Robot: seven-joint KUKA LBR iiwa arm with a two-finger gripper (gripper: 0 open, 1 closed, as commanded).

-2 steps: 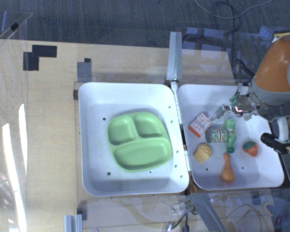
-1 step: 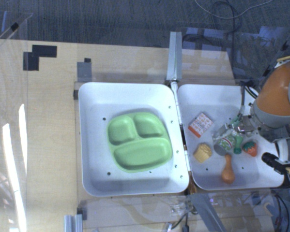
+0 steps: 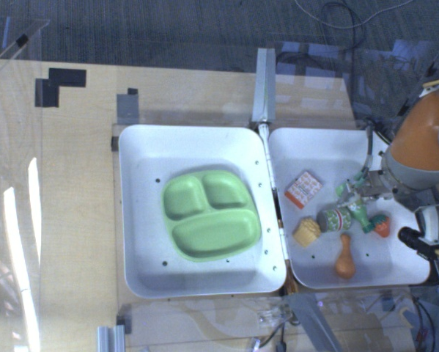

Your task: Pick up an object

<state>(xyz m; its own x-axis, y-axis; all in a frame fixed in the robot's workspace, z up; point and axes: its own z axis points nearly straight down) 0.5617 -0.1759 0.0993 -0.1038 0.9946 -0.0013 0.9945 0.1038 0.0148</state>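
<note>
The right bin (image 3: 314,145) holds several small objects. A red and white packet (image 3: 303,188) lies near its middle. In front of the packet sit a yellow lumpy item (image 3: 306,231), a small grey-green can (image 3: 336,218) on its side, and a brown drumstick-shaped piece (image 3: 344,256). A green toy (image 3: 362,215) and an orange-red item (image 3: 381,226) lie to the right of the can. My gripper (image 3: 363,187) hangs low over the green toy and the can, at the end of the grey arm with the orange band (image 3: 423,138).
The left bin (image 3: 138,196) contains a light green divided plate (image 3: 210,214). A metal divider rail (image 3: 264,86) runs between the two bins at the back. The wooden bench (image 3: 65,218) stretches to the left. Cables lie on the floor behind.
</note>
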